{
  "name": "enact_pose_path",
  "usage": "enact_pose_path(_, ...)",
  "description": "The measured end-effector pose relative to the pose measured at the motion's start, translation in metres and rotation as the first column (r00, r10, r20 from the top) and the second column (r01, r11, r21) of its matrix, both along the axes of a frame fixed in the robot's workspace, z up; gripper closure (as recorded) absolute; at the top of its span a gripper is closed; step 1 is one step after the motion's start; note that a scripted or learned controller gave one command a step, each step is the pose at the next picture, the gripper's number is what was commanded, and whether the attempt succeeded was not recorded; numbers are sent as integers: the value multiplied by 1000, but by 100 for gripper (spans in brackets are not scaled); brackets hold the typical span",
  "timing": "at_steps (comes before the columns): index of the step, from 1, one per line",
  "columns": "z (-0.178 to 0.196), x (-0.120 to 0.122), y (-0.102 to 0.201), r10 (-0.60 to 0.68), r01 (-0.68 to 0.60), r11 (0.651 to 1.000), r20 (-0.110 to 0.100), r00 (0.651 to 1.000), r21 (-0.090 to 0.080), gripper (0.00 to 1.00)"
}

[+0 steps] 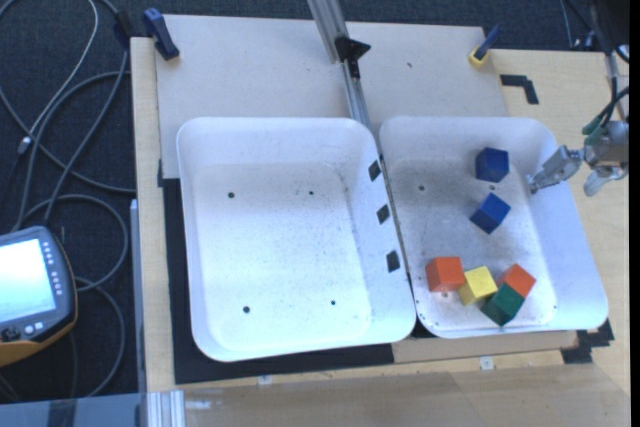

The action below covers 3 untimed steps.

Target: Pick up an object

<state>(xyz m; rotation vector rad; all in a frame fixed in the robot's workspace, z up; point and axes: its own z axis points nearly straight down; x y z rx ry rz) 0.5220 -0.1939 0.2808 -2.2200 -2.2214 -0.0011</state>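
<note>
1. Over the right bin (pixel 570 215), at its right rim, the gripper (pixel 553 171) is hovering; nothing is sitting between its fingers, and the spread looks narrow, though at this size I cannot tell for sure.
2. Candidate objects are all lying in that right bin: two blue cubes, upper blue cube (pixel 491 164) and lower blue cube (pixel 490 212), plus a cluster at the near end, orange cube (pixel 445 273), yellow cube (pixel 478 283), red-orange cube (pixel 518 279), green cube (pixel 503 303).
3. Key relation: the upper blue cube is lying nearest, just to the view's left of the claw and near it; the lower blue one is sitting down-left, a little farther off.
4. Cluster cubes are touching or nearly touching each other, so a clean grip there is looking harder; the blue ones are standing apart from everything.
5. Left bin (pixel 200 215) is holding no objects.
6. Hard to read: the arm is cut off at the right edge, so wrist angle is unclear.
</note>
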Motion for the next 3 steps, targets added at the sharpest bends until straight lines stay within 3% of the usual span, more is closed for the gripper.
enact_pose_path(1, -77, 60, 37, 6, -6, 1000, -6, 1000, 3, 0)
enact_pose_path(2, -186, 19, 40, -1, 1, 1000, -11, 1000, 3, 0)
enact_pose_path(3, -181, 55, 52, 3, -3, 1000, 3, 1000, -1, 0)
